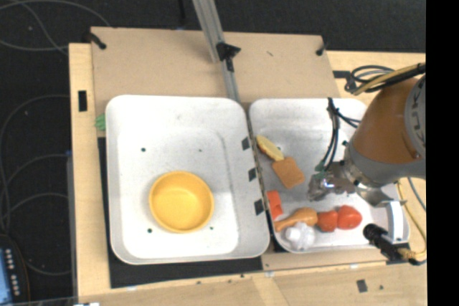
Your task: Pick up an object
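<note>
My metal pincer hangs just right of the flat brown sponge block; its opening I cannot tell.

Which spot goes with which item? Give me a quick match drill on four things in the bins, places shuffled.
Items:
1. yellow bowl
2. brown block
3. red tomato-like piece
4. white crumpled item

Places:
A. right bin, near its front edge, beside the orange drumstick-shaped piece
B. left bin, toward the front
C. right bin, just left of the hand
D. right bin, front right, below the hand

Pairs: 1-B, 2-C, 3-D, 4-A
</note>
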Motion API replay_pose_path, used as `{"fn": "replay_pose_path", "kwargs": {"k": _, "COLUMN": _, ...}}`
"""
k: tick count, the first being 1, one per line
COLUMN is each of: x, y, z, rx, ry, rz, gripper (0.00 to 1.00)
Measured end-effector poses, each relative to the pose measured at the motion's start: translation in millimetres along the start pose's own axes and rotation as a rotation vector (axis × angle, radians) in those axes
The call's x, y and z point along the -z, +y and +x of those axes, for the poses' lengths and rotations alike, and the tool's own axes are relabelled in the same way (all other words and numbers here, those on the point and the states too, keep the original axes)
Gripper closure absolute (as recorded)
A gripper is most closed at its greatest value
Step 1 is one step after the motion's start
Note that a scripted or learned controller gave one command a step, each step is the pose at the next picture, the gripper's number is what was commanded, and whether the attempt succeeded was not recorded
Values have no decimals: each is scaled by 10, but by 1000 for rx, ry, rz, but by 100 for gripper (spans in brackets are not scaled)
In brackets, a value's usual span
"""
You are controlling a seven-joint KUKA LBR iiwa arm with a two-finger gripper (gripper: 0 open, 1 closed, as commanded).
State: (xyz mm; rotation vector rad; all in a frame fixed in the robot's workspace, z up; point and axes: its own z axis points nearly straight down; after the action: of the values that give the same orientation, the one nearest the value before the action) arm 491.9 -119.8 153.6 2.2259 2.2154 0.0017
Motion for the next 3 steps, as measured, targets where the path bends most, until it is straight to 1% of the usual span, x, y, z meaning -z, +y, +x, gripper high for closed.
{"fn": "replay_pose_path", "kwargs": {"k": 1, "x": 601, "y": 24, "z": 13, "rx": 7, "ry": -1, "rz": -1, "gripper": 100}}
{"fn": "replay_pose_path", "kwargs": {"k": 2, "x": 1137, "y": 47, "z": 3, "rx": 9, "ry": -2, "rz": -6, "gripper": 100}}
{"fn": "replay_pose_path", "kwargs": {"k": 3, "x": 1172, "y": 31, "z": 530, "rx": 13, "ry": 2, "rz": 0, "gripper": 100}}
